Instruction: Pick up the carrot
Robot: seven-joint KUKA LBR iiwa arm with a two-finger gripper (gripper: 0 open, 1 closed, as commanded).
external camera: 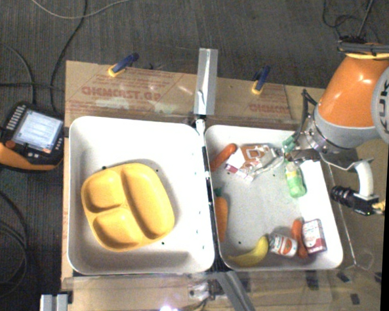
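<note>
Banana (254, 252) lay at right bin's (333, 212) near edge; carrot (221, 215) hugged its left wall, awkward to straddle, with gripper (298, 150) at far-right corner, closure indeterminate.

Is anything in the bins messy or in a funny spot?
Yes. The carrot leans up against the left wall of the right bin instead of lying flat on the floor. The yellow tray sits crooked in the left bin. The claw hangs near the green bottle.
</note>
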